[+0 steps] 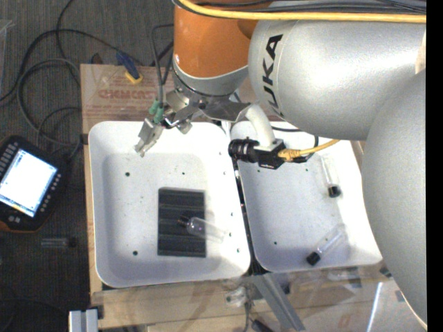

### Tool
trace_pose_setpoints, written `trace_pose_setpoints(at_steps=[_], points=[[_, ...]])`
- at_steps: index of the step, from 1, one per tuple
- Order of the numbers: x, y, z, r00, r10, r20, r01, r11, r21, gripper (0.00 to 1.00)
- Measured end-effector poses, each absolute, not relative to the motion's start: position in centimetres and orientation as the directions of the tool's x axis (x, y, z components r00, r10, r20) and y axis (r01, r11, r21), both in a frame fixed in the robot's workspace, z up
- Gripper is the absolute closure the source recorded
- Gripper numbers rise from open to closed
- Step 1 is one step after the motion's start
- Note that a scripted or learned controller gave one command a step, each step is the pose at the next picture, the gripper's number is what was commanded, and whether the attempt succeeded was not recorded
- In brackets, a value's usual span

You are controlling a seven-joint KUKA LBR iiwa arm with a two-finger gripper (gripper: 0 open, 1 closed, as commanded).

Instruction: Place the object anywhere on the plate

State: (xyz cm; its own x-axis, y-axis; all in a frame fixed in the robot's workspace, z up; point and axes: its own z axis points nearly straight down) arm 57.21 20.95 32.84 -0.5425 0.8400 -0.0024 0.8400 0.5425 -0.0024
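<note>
Lying vial [199,227] well below gripper [145,144]

A wooden bench [111,92] carries two shallow white bins side by side, the left bin [104,185] touching the right bin [346,185]. A blue and yellow plug [129,68] with its dark cable lies on the bench's far edge

Clear vial [201,227] on black plate [181,216], claw [147,141] well above-left.
</note>
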Motion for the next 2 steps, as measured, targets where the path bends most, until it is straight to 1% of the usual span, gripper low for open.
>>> trace_pose_setpoints(at_steps=[1,2], points=[[52.94,21.75,21.16,-0.77,0.638,0.002,0.638,0.77,-0.002,0.0],[52.91,21.9,22.01,-0.771,0.637,0.005,0.637,0.771,-0.001,1.0]])
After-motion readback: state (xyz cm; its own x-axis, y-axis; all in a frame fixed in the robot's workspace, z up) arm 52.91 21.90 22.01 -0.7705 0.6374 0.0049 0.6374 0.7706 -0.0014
